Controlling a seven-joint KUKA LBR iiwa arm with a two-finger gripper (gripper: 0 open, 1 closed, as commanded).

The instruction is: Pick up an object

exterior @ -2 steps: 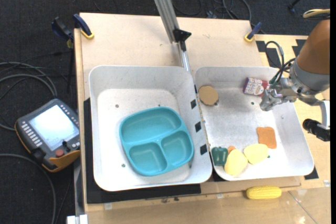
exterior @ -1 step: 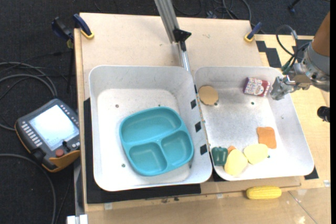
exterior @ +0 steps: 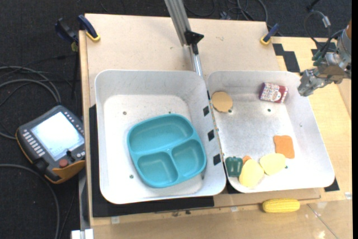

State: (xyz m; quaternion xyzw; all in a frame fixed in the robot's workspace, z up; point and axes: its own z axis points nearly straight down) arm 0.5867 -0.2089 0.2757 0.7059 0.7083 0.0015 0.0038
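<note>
You are at the approach step: the grey two-finger tool [exterior: 309, 82] hangs over the upper right rim of the right-hand shallow white bin [exterior: 316, 131], nothing sits between its fingers, and from this angle you cannot tell how far they are parted. The nearest candidate is the small pink-and-white printed packet [exterior: 273, 92], lying flat in the bin's upper right part, just beside the tool. Its long axis runs roughly left to right across the view, dipping slightly toward the right, so your next move likely calls for coming in over it, lowering, and closing across its short side. Other choices lie further down the bin: a round tan disc [exterior: 222, 102], an orange wedge [exterior: 284, 146], two pale yellow lumps [exterior: 262, 169] and a small green pepper-shaped toy [exterior: 233, 165].
</note>
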